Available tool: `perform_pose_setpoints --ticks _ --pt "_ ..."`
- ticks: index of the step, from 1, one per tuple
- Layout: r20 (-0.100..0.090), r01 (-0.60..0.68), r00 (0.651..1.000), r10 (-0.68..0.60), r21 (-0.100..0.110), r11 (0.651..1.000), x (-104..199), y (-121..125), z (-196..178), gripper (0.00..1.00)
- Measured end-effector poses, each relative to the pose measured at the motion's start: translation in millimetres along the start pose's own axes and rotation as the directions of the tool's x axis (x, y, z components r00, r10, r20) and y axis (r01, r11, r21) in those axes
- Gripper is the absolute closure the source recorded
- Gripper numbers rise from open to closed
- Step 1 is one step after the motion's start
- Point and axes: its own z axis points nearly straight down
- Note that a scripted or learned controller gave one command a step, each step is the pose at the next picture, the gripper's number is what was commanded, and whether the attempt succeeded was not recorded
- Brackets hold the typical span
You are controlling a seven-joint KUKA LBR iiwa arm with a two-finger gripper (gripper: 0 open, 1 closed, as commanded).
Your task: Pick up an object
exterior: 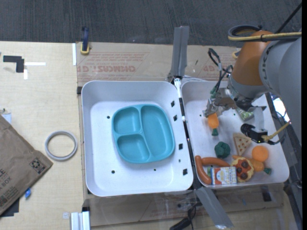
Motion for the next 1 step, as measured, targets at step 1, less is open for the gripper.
perform_pose_setpoints --ticks 1 --pt "0.0 0.339 0.941 -0.339 -0.001 0.941 56.2 27.1 -90.6 1.0"
